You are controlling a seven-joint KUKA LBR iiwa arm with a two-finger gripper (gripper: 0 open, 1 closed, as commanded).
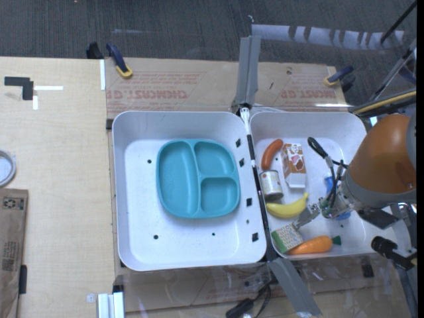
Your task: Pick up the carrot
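The carrot (310, 245) lies at the near edge of the right bin (354, 121), its green tip toward my arm, just beside a small green-and-white packet (286, 236) and just below the banana (287, 208). My jaws (317, 214) hang low over that bin between the banana and the carrot, and I cannot tell whether they are released or clenched. Farther back lie a tin can (270, 183), a red sausage (271, 153) and a small carton (294, 160), while the left bin (132, 197) holds a teal divided plate (198, 177).
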